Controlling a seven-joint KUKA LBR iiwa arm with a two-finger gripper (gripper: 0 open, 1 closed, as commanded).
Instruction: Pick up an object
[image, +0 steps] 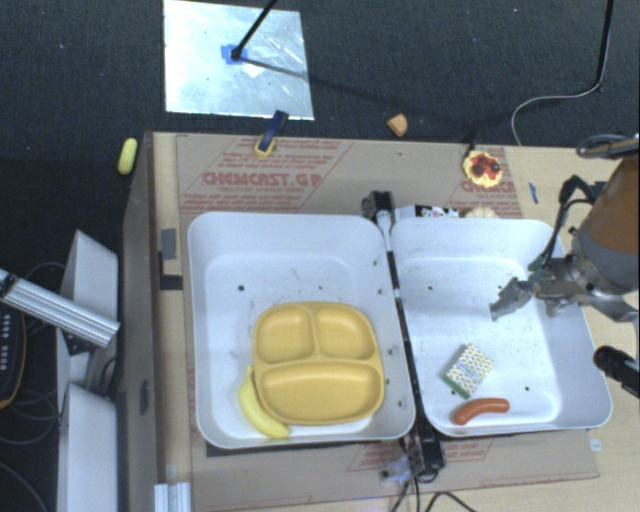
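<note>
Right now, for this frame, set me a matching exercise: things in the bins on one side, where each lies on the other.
Things:
1. yellow divided plate
2. banana
3. hot dog
4. gripper

Places:
A. right bin, near front edge
B. over the right bin, upper part
C. middle of left bin
D. left bin, tucked at the plate's front-left edge

Pairs: 1-C, 2-D, 3-A, 4-B
</note>
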